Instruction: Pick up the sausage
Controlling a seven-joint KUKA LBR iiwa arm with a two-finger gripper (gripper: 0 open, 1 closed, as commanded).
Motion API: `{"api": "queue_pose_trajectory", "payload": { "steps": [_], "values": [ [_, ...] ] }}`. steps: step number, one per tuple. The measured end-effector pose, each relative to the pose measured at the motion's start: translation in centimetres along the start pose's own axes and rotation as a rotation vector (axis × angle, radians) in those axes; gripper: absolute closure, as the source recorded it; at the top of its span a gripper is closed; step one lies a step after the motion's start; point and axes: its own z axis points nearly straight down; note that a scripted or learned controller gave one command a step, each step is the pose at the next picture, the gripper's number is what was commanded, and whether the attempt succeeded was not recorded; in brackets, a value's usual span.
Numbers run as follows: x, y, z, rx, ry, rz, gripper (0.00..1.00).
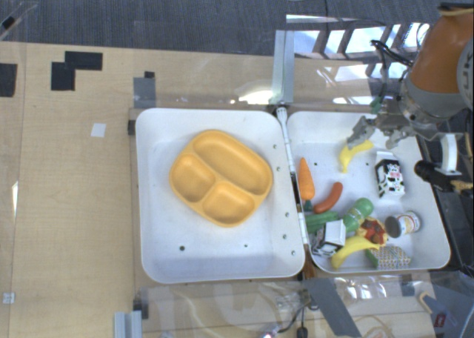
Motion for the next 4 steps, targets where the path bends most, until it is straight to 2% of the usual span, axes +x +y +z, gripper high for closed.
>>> {"api": "queue_pose_trajectory", "payload": {
  "steps": [1,2,3,4],
  "values": [
    [-0.5,1.2,10.5,-0.008,-0.003,-0.208,0.0],
    [-2.0,2.4,10.6,-0.006,0.0,0.107,0.0],
    [-2.0,-1.0,10.5,-0.007,0.002,0.394,0.0],
    [-1.9,-0.7,9.3,-0.014,0.004,0.387,1.0]
  ]
}}
